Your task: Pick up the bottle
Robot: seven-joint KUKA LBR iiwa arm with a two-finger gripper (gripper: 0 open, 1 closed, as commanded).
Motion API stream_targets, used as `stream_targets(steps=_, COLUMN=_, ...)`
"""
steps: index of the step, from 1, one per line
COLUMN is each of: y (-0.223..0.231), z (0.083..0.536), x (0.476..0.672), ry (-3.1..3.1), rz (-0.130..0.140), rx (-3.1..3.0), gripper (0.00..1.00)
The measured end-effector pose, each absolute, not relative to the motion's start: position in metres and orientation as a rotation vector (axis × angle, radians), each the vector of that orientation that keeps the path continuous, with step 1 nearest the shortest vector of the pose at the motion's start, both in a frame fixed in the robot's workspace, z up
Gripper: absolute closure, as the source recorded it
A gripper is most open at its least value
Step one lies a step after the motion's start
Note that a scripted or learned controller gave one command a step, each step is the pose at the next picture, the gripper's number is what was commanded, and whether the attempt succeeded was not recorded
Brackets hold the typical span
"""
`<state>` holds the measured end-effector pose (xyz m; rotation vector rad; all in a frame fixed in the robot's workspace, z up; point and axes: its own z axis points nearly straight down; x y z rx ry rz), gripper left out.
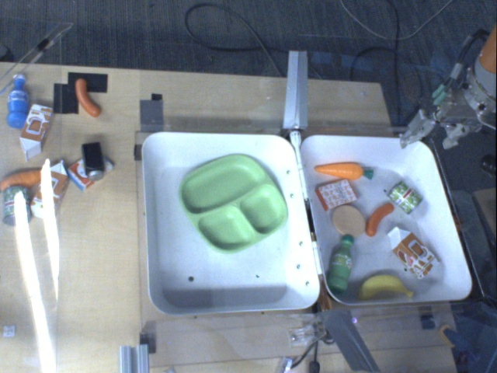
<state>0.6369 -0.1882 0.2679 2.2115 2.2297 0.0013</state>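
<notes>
Wooden bench [93, 286] carries two shallow white bins side by side. Left bin [167, 286] holds a green divided plate [233, 200], tilted a bit, roughly central.

Right bin [454, 274] holds the small stuff. Orange carrot [339, 171] lies at the far left of it, green tip pointing right. Yellow banana [384, 286] lies along the near wall. Green bottle [341, 261] lies near the bin's near-left corner, cap pointing far, just left of the banana and just near a round tan cookie [349, 221]. Red-and-white packet [335, 195] sits between carrot and cookie. Small sausage [380, 217] is just right of the cookie. Green can [404, 198] sits right of the sausage, toward the far side. Orange-and-white carton [413, 253] lies near the right wall, right of the banana.

Arm comes in at the far right; gripper [433, 130] hangs over the far-right corner of the right bin, well apart from the bottle. Jaws look spread apart, two tips visible with a gap, nothing between them.

Left on the bench, outside the bins: blue bottle [18, 100] at the far left edge, another sausage [88, 99] on a black patch, a small carton [36, 125], a black block [93, 158].
</notes>
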Motion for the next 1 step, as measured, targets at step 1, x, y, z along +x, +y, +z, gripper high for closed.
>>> stream_targets(steps=1, y=-0.1231, z=0.1948, x=0.5560, ry=2.077, rz=0.000, rx=2.359, gripper=0.00)
